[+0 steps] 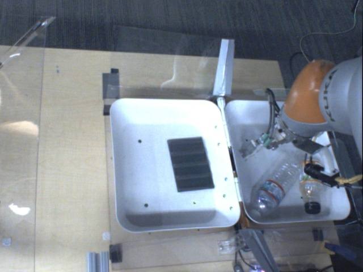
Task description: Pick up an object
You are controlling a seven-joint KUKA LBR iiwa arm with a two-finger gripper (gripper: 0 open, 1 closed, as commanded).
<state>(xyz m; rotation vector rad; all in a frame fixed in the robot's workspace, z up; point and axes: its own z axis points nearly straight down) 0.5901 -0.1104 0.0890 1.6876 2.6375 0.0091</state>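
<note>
Bottle (273, 188) lies tilted in the right bin (249, 118), within easy reach; gripper (256, 144) hangs just above it, empty, and I cannot tell its fingers' spread. Dark pad (190, 163) sits in the left bin (130, 169).

no text, brand, number or sign can be read anywhere here. the clear plastic bottle (273, 187) lying near the front edge of the right bin (241, 115) wears a label band around its middle, but the print on it is too small and blurred to make out. the dark ribbed pad (190, 163) in the middle of the left bin (127, 152) carries no marking.
</note>
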